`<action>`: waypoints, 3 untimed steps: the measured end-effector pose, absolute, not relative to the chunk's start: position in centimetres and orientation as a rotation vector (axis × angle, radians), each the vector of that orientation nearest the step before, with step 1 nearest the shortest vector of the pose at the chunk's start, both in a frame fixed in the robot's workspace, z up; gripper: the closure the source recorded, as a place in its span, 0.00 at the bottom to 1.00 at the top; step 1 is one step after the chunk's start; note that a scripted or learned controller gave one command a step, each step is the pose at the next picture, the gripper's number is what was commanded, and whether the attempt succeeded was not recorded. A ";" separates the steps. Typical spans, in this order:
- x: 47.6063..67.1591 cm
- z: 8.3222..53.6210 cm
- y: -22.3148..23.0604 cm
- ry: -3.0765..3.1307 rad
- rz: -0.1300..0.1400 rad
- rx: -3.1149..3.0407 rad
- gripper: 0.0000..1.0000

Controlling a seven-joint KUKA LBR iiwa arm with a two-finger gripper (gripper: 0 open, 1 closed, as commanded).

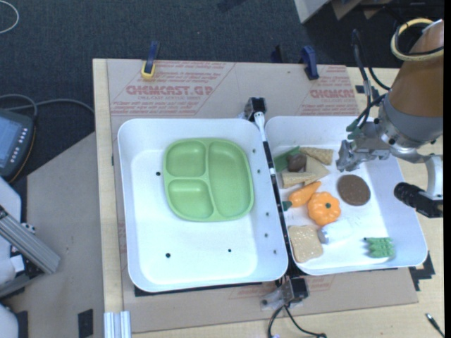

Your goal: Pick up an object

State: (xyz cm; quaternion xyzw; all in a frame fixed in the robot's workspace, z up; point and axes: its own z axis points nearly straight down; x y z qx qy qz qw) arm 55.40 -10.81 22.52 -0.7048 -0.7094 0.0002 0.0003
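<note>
Fingers [344, 162] of the gripper [363, 159] appear to stand apart, with nothing between them; the view is slanted and the reading is not firm. No object is held.

Position: the gripper hangs over the upper part of the right bin [405, 217], just above the brown disc [354, 189] as seen from the camera. Height above the bin floor cannot be judged.

Candidates for the pick, all in the right bin:
- the brown disc, flat, lying apart from its neighbours;
- the orange pumpkin [324, 208], rounded, touching the carrot [304, 193] on its upper left;
- a bread slice [306, 242] near the lower left corner;
- a green block [379, 247], well apart from the rest, near the lower right wall;
- a dark lump [297, 163] resting among tan slabs [315, 155] by the divider.

The left bin [134, 210] bears a green divided plate [209, 178], well apart from the gripper.

Assessment: the step in hand is the descent onto a chosen object. The disc is nearest, but being flat it offers little to close on; the jaws would need to reach the floor and straddle its edge. The pumpkin is judged the better grip, having height and a rounded body; centre over it and turn the jaws so that neither comes down on the carrot.

Risk: a closure off centre would squeeze the pumpkin sideways out of the jaws.
</note>
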 end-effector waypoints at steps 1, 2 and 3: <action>56.4 21.4 -5.0 -2.225 0.005 -2.209 1.00; 56.2 23.0 0.5 -2.228 0.000 -2.212 1.00; 57.0 21.3 1.5 -2.220 0.008 -2.216 1.00</action>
